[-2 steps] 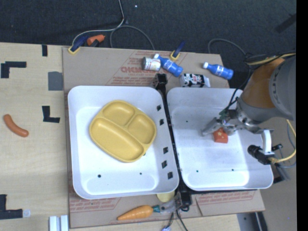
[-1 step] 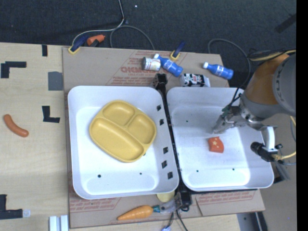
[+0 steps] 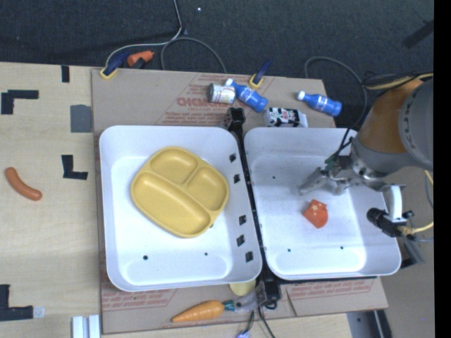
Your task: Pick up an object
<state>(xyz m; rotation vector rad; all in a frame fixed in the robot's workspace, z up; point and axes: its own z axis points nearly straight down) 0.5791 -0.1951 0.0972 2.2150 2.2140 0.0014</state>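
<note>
A small red-orange object lies on the floor of the right bin, a little right of its middle. My gripper hangs over the same bin, just above and slightly right of that object in the picture, not touching it. Nothing is visible between its fingers. The arm comes in from the right with its orange band above the wrist. A yellow divided plate lies in the left bin.
Behind the bins on the cardboard lie two blue-and-white bottles and a small dark box. An orange carrot lies in front of the bins. A sausage-shaped toy rests on the bench at far left.
</note>
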